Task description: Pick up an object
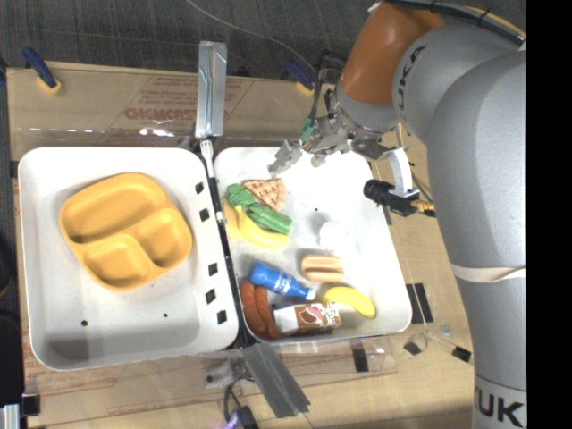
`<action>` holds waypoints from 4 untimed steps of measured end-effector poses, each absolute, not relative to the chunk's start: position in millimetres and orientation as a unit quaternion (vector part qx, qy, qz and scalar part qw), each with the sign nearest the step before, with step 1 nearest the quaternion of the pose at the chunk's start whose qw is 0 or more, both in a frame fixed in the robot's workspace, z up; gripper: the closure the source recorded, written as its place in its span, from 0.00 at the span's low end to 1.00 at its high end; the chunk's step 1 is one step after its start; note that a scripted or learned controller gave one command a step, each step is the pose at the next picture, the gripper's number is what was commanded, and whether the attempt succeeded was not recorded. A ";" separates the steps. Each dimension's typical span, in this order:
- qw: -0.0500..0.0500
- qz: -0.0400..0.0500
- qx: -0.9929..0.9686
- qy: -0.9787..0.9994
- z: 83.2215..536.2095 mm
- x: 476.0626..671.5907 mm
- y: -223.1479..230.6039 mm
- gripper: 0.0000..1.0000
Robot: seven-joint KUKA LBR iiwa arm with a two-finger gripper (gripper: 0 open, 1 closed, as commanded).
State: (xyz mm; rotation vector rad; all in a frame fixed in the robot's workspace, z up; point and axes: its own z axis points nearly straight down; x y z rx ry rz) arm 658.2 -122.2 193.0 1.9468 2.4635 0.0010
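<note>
My gripper (299, 153) hangs over the far edge of the right bin (375, 239), its fingers spread open with nothing between them. Just below it and to the left lies a waffle slice (265, 191) with a green vegetable (261, 214) and a yellow banana (255, 231) against it. Nearer the front of the same bin sit a hot dog bun (323, 265), a blue bottle (280, 282), a yellow lemon-like piece (351, 301), a brown sausage (256, 312) and a small chocolate-label bottle (307, 317).
The left bin (45, 329) holds a yellow divided tray (125, 229). A metal divider bar (211, 88) runs between the bins at the back. The arm's grey body (474, 150) fills the right side above the bench.
</note>
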 end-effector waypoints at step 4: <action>-0.004 -0.004 0.761 0.649 133.7 618.3 -93.2 1.00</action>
